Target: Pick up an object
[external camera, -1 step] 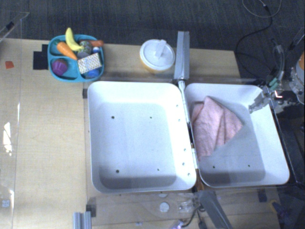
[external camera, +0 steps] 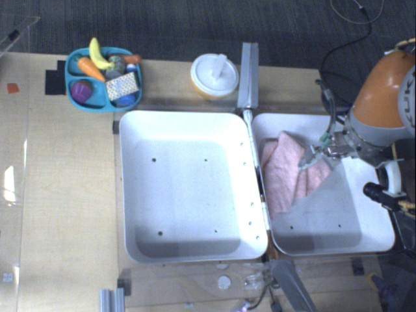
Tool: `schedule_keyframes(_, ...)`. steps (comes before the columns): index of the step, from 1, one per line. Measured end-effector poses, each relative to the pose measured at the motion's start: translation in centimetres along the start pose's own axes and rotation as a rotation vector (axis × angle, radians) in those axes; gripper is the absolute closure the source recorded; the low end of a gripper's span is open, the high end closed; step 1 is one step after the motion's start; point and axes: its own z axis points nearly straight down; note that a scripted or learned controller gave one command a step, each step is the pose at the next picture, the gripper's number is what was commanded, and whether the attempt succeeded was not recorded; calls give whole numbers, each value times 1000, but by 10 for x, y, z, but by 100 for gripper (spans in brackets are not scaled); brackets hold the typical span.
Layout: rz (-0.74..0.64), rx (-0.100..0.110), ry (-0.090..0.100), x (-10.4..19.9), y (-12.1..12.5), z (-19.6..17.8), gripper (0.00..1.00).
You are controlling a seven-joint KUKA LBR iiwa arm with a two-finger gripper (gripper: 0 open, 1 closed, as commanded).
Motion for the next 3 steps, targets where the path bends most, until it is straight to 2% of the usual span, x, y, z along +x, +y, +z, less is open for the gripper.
schedule_keyframes(1, -51, -8, -3, 3, 4, 60, 0)
schedule_keyframes(2, -66, -19, -9, 26, -3, 64, 0)
schedule_keyframes(3, -69, -26, -8, 27, 1, 52, 100)
